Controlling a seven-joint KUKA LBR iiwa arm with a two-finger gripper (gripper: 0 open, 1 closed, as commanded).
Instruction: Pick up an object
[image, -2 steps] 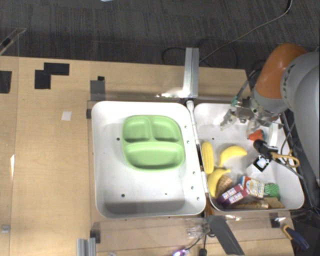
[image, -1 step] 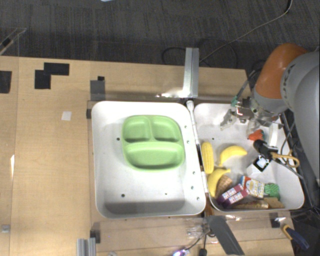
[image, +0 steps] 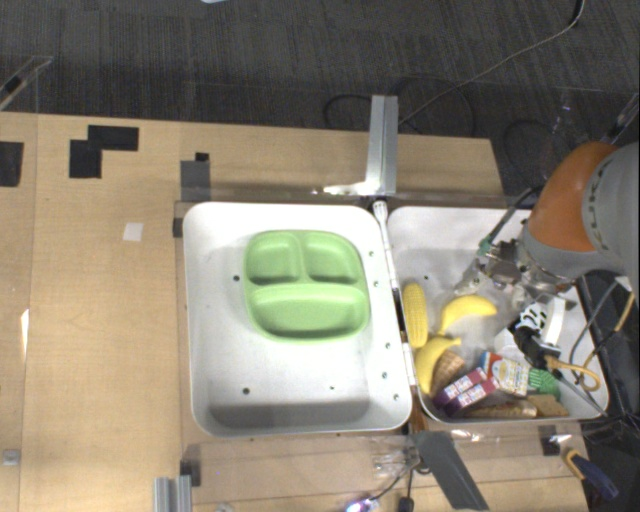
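Observation:
The right bin (image: 440, 235) holds a heap of toy food. A corn cob (image: 413, 312) lies along its left wall, with a yellow banana (image: 470, 310) beside it. A second yellow fruit (image: 433, 355) sits below them. Near the front wall lie a purple packet (image: 465, 388) and a small carton (image: 508, 375). My gripper (image: 497, 268) hangs low in the right bin, just above and to the right of the banana's upper end. The grey wrist with its orange band (image: 565, 205) rises behind it. Nothing shows as lifted.
The left bin (image: 215, 330) carries a green divided plate (image: 303, 282). A metal post (image: 384, 140) stands behind the divide between the bins. Cables (image: 575, 375) trail over the right bin's right rim. A brown stick (image: 510, 408) lies against the right bin's front wall.

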